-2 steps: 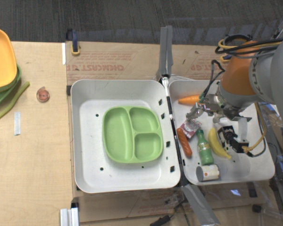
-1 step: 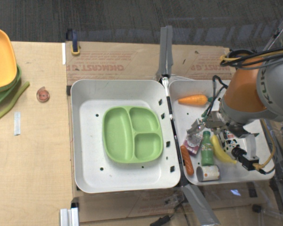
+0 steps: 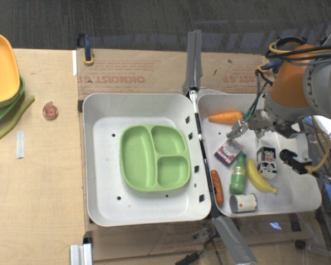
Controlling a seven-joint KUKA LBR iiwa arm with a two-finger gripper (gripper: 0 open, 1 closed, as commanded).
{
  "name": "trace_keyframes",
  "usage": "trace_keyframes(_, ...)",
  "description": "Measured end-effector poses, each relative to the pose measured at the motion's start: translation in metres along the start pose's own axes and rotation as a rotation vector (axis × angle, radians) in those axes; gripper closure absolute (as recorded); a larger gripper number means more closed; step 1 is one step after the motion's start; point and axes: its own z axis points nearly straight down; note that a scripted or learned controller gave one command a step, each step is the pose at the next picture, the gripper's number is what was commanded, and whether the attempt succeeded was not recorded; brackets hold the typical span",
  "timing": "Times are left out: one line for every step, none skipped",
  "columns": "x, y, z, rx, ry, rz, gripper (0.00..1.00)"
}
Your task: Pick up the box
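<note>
Jaws (image 3: 238,130) hang low in the right bin (image 3: 298,203), and I cannot tell if they are spread or closed. The box (image 3: 228,152), small and purple, lies just below them, maybe touching. A carrot (image 3: 226,116) lies just above them. A green bottle (image 3: 238,173), a banana (image 3: 259,176) and a can (image 3: 243,202) lie farther down. The green plate (image 3: 154,158) sits well off to the left, in the other bin (image 3: 99,164).

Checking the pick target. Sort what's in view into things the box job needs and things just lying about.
Needed: box; gripper; right bin.

Lying about: carrot; banana; green bottle; can; sausage; green plate; left bin.
</note>
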Motion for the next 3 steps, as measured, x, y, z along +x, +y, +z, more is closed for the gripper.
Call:
trace_keyframes(0.034,-0.032,0.000,0.004,0.001,0.007,0.00)
trace_keyframes(0.016,-0.113,-0.001,0.000,-0.001,-0.256,0.00)
trace_keyframes(0.017,-0.113,-0.010,0.001,0.004,-0.254,1.00)
